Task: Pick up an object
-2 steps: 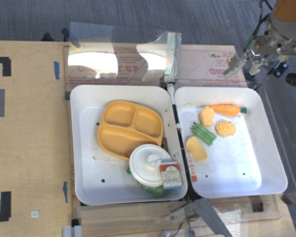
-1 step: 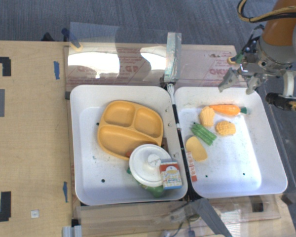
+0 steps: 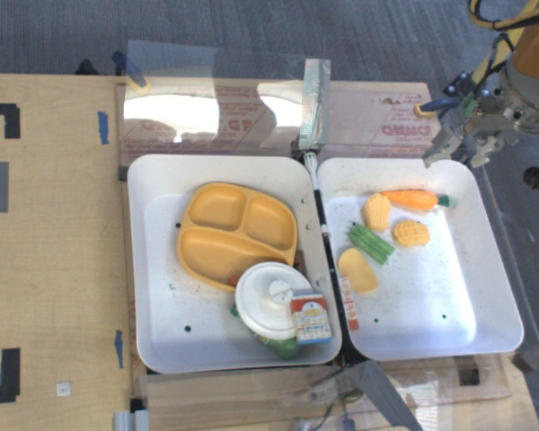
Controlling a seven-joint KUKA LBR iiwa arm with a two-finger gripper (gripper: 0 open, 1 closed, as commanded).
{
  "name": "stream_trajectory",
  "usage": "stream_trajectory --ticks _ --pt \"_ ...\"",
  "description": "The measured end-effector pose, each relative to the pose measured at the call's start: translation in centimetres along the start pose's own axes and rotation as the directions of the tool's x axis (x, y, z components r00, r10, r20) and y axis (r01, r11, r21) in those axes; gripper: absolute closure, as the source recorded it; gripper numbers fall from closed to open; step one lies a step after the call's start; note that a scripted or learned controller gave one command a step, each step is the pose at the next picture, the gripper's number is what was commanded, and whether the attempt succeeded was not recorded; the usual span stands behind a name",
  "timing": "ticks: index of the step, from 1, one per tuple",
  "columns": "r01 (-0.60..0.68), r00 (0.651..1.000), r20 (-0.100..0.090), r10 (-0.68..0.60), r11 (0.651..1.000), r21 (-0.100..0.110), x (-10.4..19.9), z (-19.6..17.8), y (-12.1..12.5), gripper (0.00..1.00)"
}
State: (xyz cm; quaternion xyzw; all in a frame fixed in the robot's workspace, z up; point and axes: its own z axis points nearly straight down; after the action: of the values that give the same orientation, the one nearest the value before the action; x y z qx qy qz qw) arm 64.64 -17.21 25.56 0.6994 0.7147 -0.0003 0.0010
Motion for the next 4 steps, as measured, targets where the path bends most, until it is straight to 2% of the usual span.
stream_trajectory --ticks 1,2,3,4 --pt "-0.41 0.912 0.001 0.41 0.912 0.013 -2.2 9.1 1.9 0.0" --pt "-0.526 0.85 0.007 0.526 0.85 0.026 2.0 17.0 1.8 0.0" --pt "-0.522 0.853 -0.003 0.522 0.853 0.023 2.6 15.7 2.3 1.0" --pt "-0.576 0.818 0.0 0.576 0.818 -0.001 -2.3 16.9 -5.6 1.0"
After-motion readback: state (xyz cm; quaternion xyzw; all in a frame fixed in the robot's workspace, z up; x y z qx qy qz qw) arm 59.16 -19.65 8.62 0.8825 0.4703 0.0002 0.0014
